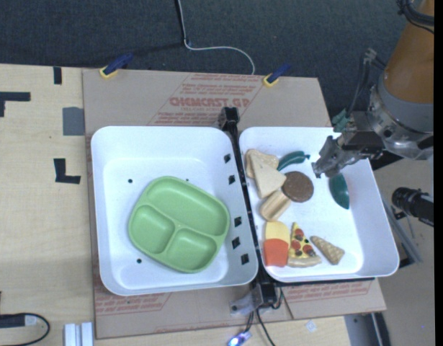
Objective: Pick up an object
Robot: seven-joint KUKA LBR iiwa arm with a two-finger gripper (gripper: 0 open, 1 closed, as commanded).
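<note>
A: Where is the gripper (326, 166) seen, and what can be said of the fingers?

B: It is seen over the far right part of the right bin (372, 222), reached in from the right. Whether the fingers are apart or together cannot be told; nothing is seen held between them.

A: What is closest to it?

B: A dark green leaf-shaped piece (340, 190) is seen just near of the gripper. Its long axis runs roughly far to near, tilted slightly rightward at the near end. Whether it is touched cannot be told.

A: What else is held in that bin?

B: A green pepper (293, 159) lies at the far side, its long axis left to right. A tan bread slice (262, 170) is placed to its left, a brown round patty (299, 187) near of it, and a small bread roll (274, 205) beside the patty. Along the near side, a yellow and orange block (276, 243), a pizza slice (302, 246) and a tan wedge (328, 249) are laid in a row.

A: And the left bin (113, 193)?

B: A green divided plate (179, 223) is held in it, with three compartments. Both bins rest on cardboard (207, 99) on the bench (34, 193).
</note>
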